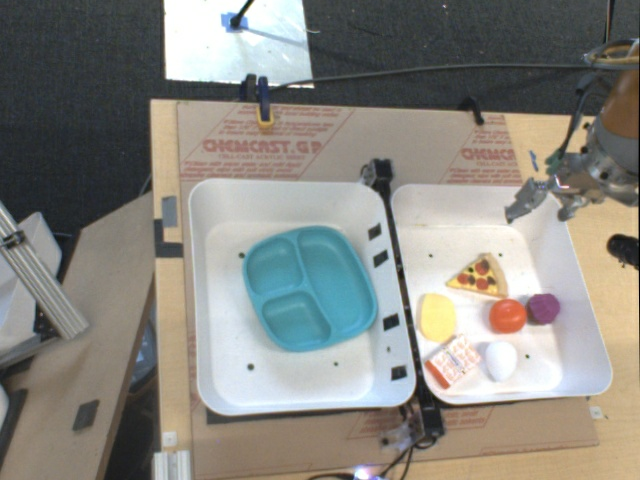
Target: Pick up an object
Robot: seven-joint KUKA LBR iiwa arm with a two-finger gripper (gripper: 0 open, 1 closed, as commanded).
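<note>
The right bin (575, 268) holds several toy foods. A pizza slice (480, 276) lies near its middle, and in front of it sit a yellow piece (437, 317), a red tomato (507, 315) and a purple ball (543, 308). A white egg (500, 359) and a red-and-white carton (453, 360) rest by the front wall. My gripper (545, 206) hangs over the bin's far right corner, behind and to the right of the pizza slice. It is open, with nothing between its fingers.
The left bin (215, 268) holds a teal divided plate (308, 288). Black clips (385, 268) run along the seam between the bins. A cable crosses the dark floor behind the bench, and a metal bracket (40, 278) stands at the left.
</note>
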